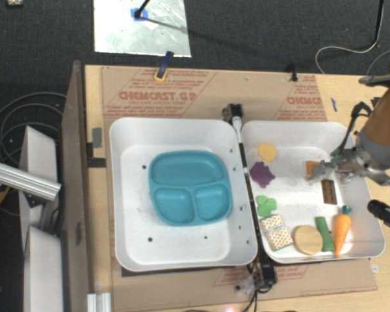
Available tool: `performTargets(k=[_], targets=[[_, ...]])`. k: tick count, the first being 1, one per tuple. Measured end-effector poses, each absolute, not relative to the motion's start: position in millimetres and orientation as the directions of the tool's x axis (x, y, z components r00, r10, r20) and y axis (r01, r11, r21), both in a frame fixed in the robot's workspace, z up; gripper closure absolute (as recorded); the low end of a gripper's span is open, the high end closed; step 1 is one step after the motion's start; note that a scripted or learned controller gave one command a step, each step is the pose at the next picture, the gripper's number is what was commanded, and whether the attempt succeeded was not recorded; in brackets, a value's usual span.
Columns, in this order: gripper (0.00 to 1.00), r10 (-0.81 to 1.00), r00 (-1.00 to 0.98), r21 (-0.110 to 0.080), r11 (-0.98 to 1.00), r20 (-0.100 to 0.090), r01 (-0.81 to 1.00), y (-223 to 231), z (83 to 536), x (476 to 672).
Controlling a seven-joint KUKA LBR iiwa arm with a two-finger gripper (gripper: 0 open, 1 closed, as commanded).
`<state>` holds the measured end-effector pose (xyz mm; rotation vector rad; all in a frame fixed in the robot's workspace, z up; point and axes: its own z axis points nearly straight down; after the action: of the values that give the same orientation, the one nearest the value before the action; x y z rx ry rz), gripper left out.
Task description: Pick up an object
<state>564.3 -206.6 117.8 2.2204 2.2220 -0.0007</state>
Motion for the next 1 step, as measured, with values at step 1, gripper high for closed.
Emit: performTargets(k=[1], targets=[[0.00,1.000,-0.008,0.005,0.008,-0.001,1.000,-179.1,83.8,616.0]])
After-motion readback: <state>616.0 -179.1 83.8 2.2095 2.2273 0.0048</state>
